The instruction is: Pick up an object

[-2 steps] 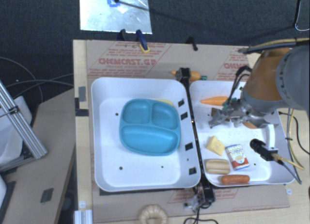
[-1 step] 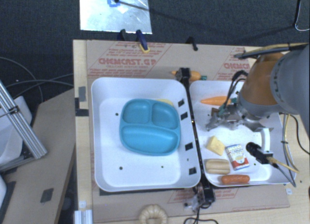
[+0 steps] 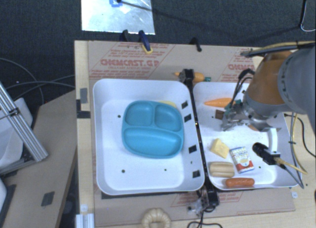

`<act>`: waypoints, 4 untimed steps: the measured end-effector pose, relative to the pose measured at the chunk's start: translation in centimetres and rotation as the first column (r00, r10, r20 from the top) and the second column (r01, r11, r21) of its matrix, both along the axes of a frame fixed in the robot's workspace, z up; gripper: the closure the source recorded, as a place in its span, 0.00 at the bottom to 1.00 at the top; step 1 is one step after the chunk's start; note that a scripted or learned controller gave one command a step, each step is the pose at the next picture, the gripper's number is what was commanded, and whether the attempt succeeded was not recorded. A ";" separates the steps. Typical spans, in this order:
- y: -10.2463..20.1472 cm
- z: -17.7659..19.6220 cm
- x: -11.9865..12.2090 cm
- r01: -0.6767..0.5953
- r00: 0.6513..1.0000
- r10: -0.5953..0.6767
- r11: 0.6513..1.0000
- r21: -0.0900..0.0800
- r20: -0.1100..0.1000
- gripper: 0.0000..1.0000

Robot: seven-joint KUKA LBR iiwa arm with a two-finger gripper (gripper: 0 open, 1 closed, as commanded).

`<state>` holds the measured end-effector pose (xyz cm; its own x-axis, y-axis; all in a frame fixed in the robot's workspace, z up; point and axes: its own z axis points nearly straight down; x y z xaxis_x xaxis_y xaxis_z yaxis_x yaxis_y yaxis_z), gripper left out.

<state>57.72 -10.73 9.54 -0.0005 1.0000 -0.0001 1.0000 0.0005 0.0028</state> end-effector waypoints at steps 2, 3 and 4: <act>0.4 11.6 0.0 -0.004 1.000 0.004 1.000 -0.001 0.004 1.00; 0.4 13.0 0.1 -0.004 1.000 0.004 1.000 0.000 0.001 1.00; 5.5 12.2 3.0 -0.010 1.000 0.010 1.000 0.002 0.001 1.00</act>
